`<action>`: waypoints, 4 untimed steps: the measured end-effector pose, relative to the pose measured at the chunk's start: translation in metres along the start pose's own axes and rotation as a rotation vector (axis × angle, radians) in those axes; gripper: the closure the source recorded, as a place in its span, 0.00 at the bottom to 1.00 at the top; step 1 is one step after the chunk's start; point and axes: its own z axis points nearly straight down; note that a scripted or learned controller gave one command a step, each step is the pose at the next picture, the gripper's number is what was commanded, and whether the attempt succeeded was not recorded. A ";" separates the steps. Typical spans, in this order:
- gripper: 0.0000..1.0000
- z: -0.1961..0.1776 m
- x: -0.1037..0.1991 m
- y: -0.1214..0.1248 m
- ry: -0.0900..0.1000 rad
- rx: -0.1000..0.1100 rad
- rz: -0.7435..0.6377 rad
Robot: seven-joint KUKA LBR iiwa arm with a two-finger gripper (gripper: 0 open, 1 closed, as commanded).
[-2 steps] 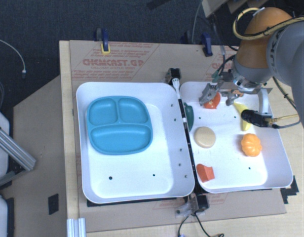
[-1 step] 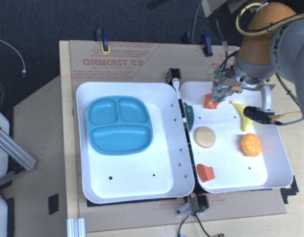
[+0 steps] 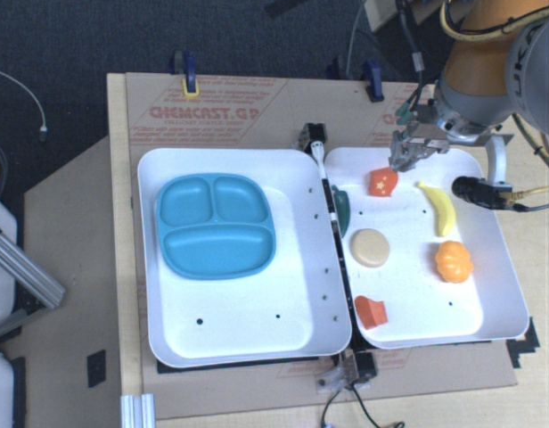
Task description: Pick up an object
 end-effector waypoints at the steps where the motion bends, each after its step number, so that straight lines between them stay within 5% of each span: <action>1: 1.00 -0.062 -0.004 0.006 -0.001 0.000 0.000; 2: 1.00 -0.065 -0.004 0.006 0.000 0.002 0.000; 4: 1.00 -0.065 0.108 0.010 0.002 0.005 -0.003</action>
